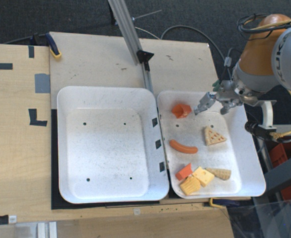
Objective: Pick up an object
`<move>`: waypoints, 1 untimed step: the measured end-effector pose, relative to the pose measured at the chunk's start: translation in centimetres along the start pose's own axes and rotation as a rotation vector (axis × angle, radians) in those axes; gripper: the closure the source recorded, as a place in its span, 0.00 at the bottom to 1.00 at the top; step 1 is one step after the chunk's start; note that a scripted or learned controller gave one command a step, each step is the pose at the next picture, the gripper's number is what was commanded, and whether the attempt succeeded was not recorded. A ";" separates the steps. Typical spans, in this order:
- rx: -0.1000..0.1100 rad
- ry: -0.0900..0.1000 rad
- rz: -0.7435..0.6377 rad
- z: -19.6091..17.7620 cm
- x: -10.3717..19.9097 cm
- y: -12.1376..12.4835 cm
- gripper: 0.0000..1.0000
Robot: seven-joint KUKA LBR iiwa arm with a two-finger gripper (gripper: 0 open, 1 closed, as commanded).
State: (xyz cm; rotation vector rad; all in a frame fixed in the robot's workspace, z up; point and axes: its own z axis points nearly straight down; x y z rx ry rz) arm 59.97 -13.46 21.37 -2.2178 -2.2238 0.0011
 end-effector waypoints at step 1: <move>0.000 0.000 0.000 0.0 0.0 0.0 0.00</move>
